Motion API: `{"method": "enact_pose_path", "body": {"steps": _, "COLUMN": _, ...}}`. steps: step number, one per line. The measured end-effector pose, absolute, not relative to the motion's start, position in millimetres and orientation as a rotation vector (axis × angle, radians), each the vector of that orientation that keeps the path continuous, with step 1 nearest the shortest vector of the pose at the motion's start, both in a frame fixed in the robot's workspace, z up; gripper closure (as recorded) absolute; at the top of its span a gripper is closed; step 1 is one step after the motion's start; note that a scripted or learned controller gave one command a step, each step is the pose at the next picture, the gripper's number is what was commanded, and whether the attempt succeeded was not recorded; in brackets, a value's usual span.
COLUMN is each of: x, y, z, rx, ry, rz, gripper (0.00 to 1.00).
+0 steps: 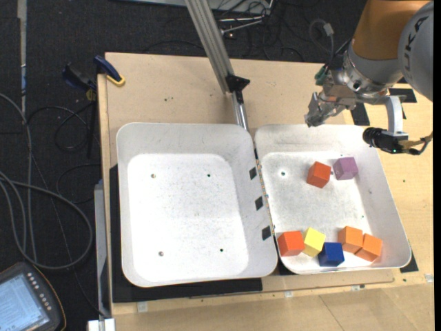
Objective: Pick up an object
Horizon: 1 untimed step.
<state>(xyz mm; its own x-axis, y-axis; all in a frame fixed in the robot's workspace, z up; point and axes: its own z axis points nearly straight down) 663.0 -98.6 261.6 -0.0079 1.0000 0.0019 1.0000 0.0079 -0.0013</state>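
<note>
Fixed above the bench [179,88], looking down at a slant on both white bins: left bin [131,185], right bin [386,192]. Far enough back to take in the whole bench top and dark floor around it. Arm [393,40] entering from the right.

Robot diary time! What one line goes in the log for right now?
gripper: above right bin far rim, holding nothing | blocks: orange beside purple; five along near edge | pick: not yet done
</note>
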Motion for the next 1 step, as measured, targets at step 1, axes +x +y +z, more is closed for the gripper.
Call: {"method": "enact_pose_path", "body": {"steps": 1, "x": 660.9, "y": -36.5, "z": 250.3, "rx": -2.21, "ry": -2.229, "rz": -0.001, "gripper": 1.0}}
